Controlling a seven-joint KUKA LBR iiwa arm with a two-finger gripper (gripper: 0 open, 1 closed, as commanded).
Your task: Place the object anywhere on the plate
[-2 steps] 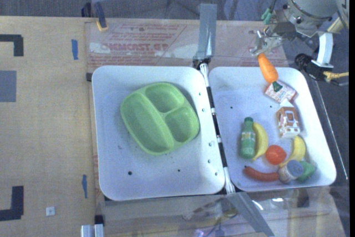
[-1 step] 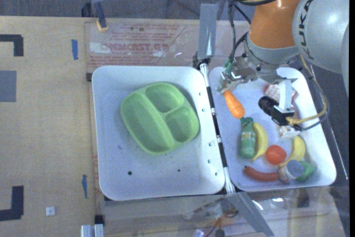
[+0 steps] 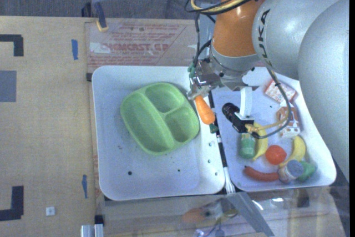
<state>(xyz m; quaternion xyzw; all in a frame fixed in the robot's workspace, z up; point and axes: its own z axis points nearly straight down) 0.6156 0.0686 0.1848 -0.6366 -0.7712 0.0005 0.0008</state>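
Observation:
A green plate [image 3: 158,117] with three compartments lies in the left bin [image 3: 111,175]. Just past the plate's right rim, over the divide between the two bins, an orange carrot [image 3: 205,111] hangs point down. My gripper [image 3: 198,94] is shut on the carrot's upper end, under the arm's orange band. The carrot sits slightly right of the plate's right-hand compartment and does not touch the plate.
The right bin [image 3: 324,166] holds a green item [image 3: 247,145], an orange ball [image 3: 275,154], a banana [image 3: 299,148], a red sausage-shaped piece [image 3: 260,174], a small can [image 3: 292,170] and a red-and-white packet [image 3: 274,91]. The arm covers that bin's upper part.

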